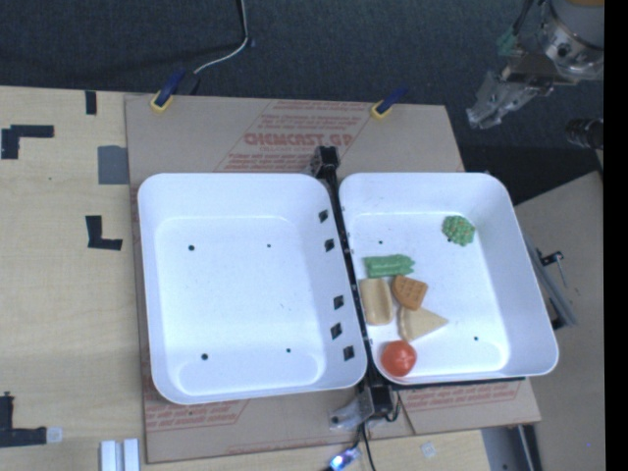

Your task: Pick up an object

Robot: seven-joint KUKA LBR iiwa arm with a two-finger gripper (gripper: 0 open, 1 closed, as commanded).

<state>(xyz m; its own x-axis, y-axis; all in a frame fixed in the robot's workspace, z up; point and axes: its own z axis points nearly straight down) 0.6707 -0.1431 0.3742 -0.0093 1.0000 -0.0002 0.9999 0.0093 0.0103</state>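
end effector (pixel 488 109) up beyond right bin (pixel 496 196), grip state cannot tell | right bin: tomato (pixel 397 358) at front wall, wedge (pixel 420 323), waffle piece (pixel 409 290), bread (pixel 376 301), green strip (pixel 389 264) bunched touching; broccoli (pixel 457 230) apart | left bin (pixel 157 199) alongside on tabletop (pixel 59 292)

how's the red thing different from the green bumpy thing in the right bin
The red object is round and smooth, and lies at the right bin's near edge, close to the tan pieces. The green bumpy object is smaller, rough, and lies alone toward the far side. Both lie in the same bin.
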